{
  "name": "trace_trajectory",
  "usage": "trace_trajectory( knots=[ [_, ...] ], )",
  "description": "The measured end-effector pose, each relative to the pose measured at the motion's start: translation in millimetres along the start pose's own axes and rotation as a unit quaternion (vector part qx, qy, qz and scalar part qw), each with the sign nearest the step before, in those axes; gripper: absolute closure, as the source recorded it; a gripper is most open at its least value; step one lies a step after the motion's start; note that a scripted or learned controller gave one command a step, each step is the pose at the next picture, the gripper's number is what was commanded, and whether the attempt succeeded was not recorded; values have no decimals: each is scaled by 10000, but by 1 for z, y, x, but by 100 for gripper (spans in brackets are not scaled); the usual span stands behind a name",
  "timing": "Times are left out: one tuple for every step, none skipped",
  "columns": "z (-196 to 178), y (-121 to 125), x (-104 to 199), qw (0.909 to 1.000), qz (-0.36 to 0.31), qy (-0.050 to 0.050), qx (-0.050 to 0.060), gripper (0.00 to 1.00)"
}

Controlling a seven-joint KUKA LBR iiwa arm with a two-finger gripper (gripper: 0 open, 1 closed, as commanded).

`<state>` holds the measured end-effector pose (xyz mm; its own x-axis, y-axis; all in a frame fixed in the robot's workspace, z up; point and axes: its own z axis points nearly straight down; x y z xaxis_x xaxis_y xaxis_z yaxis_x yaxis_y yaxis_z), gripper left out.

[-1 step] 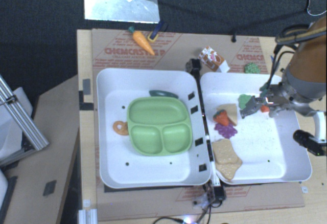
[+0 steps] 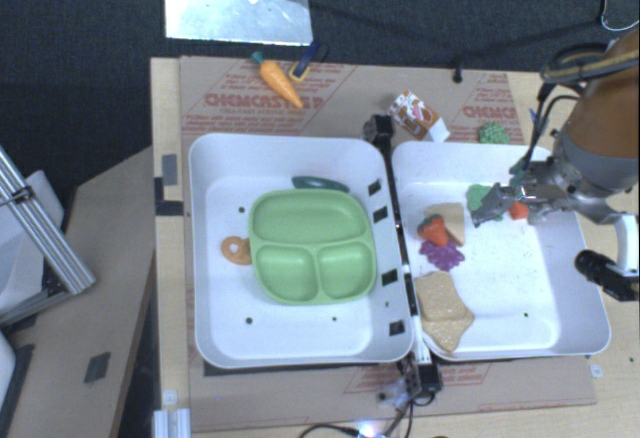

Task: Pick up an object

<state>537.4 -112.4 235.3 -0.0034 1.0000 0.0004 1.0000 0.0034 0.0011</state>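
Two white bins (image 2: 290, 351): I count one green divided plate (image 2: 310, 246) and one pretzel ring (image 2: 236, 250) in the 9 o'clock bin. The gripper (image 2: 497, 204) hangs in the 3 o'clock bin; I cannot tell its opening. An orange-red piece (image 2: 518, 211) touches it.

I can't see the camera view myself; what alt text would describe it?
A grey robot arm with an orange band reaches its gripper over the right white bin of toy food; the left white bin holds a green divided plate.
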Motion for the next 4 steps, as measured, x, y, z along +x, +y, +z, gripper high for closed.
trace_trajectory(
  knots=[
    [58,8,-2,10000,10,2,18,0],
    [102,1,-4,10000,11,4,21,0],
    [152,2,-3,10000,15,4,4,0],
    [139,4,-3,10000,9,4,-27,100]
  ],
)
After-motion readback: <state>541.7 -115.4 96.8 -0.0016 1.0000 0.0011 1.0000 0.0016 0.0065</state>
